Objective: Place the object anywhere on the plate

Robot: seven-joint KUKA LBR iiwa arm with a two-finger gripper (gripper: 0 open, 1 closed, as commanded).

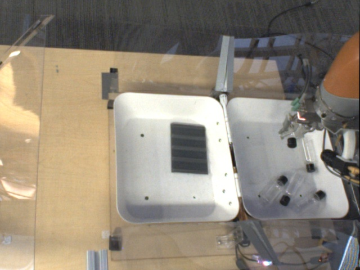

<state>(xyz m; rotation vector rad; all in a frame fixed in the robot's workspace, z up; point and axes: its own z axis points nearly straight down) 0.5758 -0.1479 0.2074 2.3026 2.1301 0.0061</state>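
From above, the gripper point(297, 129) hangs over the upper right part of the right bin point(247, 114), reaching in from the right under the arm's orange band point(344, 72). Whether its jaws are open or closed cannot be told; the metal parts blur together, and nothing is plainly seen between them. Just below the jaws lies a small black cap point(291, 142), and beside it, down and to the right, a clear vial point(309, 155) lies lengthwise with a dark cap at its lower end. Further below the jaws, near the bin's lower edge, more clear vials with black caps lie scattered: one point(279, 181), another point(285, 198) touching or nearly touching it, and a third point(318, 195) to their right. Well to the left of the jaws, across the wall between the bins, a dark ribbed plate point(189, 148) sits flat in the middle of the left bin point(129, 151), with nothing on it.
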